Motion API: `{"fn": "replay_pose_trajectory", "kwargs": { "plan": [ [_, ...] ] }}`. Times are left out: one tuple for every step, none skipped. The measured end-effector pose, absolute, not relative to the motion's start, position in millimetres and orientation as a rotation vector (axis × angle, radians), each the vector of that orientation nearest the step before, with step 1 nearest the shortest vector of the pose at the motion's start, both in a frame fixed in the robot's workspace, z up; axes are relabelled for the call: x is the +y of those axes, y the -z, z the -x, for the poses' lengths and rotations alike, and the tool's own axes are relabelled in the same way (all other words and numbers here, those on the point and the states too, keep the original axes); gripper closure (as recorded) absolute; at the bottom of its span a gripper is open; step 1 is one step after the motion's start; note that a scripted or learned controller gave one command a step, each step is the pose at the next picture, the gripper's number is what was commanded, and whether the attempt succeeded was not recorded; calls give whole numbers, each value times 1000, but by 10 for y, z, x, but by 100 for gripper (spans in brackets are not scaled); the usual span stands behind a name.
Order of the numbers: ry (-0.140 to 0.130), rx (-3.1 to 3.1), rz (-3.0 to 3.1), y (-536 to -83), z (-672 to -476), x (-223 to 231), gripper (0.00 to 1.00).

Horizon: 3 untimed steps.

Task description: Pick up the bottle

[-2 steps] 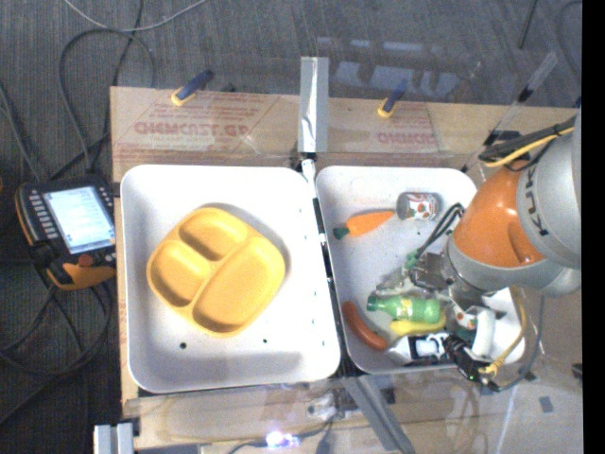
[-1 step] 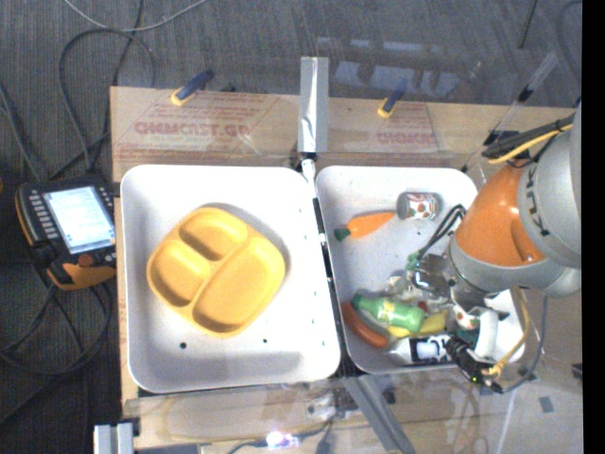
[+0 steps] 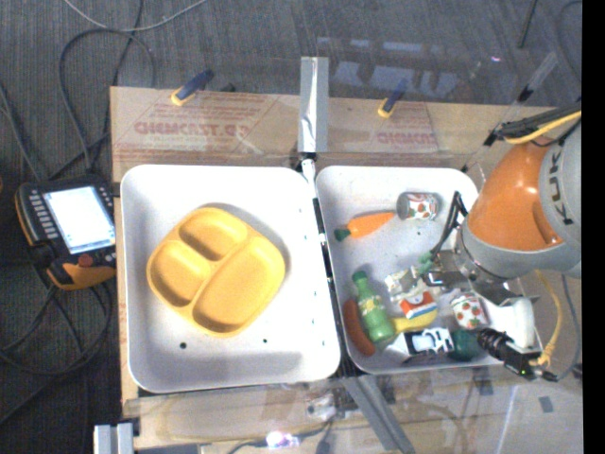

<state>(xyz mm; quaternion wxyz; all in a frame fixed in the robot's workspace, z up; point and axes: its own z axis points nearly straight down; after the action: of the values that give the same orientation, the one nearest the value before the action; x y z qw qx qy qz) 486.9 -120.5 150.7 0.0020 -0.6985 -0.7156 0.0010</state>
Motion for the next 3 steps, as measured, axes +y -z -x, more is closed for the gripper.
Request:
{"fn": "replay_pose_trajectory", "kwargs": {
  "plan": [
    [-7,-2058,2372,-1856,-5438,-1109,100],
    [-8,-2058,2373,-1857,-5437,-1115,0],
    [22,-1961,2476,-1046,-5186,-981,0]
  ]
}}
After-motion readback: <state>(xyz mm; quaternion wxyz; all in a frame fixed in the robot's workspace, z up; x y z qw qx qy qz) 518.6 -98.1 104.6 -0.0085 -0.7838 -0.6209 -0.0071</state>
